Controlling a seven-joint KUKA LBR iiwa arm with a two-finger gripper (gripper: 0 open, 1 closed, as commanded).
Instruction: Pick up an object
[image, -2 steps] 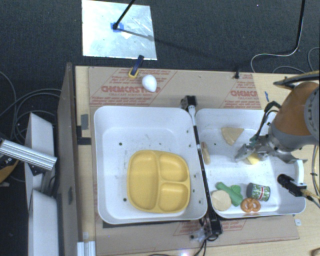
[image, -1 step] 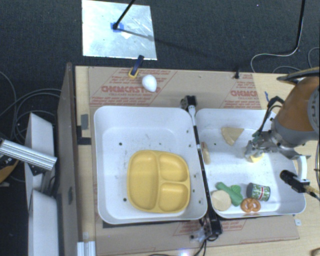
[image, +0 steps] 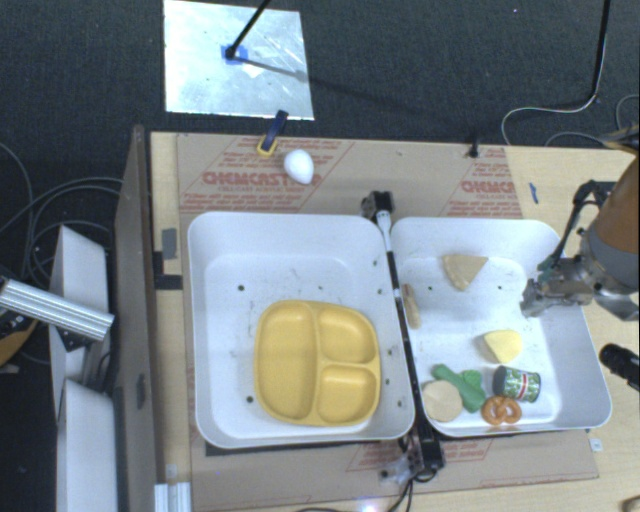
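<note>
In the right bin (image: 560, 400) lie several small items: a tan wedge (image: 464, 269) near the back, a pale yellow chunk (image: 503, 345), a green piece (image: 460, 379), a round cream disc (image: 442, 401), a small green-labelled can (image: 517, 383) and an orange pretzel (image: 500, 410). A thin tan stick (image: 410, 306) lies by the divider. My gripper (image: 548, 296) hangs at the right bin's right side, above and right of the yellow chunk. Nothing shows between its fingers.
The left bin (image: 220, 260) holds a yellow sectioned plate (image: 318, 362). Behind the bins on the cardboard lie a white egg (image: 299, 165) and a blue-yellow clip (image: 270, 135). Cables run over the floor at left and back right.
</note>
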